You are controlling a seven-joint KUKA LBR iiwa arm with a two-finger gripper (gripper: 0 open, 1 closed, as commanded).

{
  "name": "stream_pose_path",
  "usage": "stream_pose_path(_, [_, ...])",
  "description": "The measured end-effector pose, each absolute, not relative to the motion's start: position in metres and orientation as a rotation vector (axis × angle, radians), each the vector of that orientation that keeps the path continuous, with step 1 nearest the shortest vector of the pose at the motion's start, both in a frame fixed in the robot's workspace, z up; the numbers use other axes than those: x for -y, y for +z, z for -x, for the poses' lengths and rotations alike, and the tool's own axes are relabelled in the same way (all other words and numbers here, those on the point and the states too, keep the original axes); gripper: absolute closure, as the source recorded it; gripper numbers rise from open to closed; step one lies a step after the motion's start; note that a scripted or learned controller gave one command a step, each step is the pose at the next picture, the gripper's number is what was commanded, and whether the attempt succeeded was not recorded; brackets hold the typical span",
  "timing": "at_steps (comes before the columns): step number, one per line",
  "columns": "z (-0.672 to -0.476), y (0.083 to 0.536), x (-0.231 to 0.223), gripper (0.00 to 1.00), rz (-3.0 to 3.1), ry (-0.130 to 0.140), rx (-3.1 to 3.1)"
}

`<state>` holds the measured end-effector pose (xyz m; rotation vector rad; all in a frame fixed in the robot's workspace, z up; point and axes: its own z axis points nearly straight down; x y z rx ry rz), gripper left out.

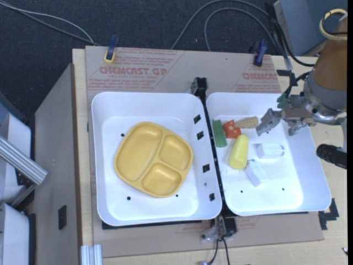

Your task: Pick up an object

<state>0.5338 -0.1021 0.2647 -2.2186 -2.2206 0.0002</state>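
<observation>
Objects for picking, right bin point(309, 195): a yellow cylinder point(239, 151) near the middle of its left half; a green block point(219, 133) along the left wall; a small red piece point(231, 130) just beside the green block; a tan stick point(247, 122) toward the far wall; a pale rounded item point(269, 151) and a white block point(255, 174) toward the centre, both low in contrast against the white floor.

Left bin point(105, 148): one yellow divided tray point(154, 158), lying centrally.

Gripper point(282, 122): poised over the far part of the right bin, beyond the pale rounded item; jaws spread apart, nothing between them.

Handling note, as a judgement: no object is grasped yet. The yellow cylinder looks the easiest target, standing clear of its neighbours on most sides. Best approach is to centre the fingers across its narrow width, descend straight, and close only once both fingers flank it. The white items risk a misjudged grasp. The cluster at the left wall leaves little finger room.

Markings: the brown board point(138, 65) under the bins bears red print reading roughly "CHEMCAST GP", repeated near the far right corner; smaller lines illegible.
</observation>
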Motion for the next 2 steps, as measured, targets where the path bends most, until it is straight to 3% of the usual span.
stream_pose_path(1, [-0.535,0.276,0.102,1.00,2.218,-0.002,2.223])
stream_pose_path(2, [-0.525,0.449,0.198,1.00,2.246,-0.012,2.229])
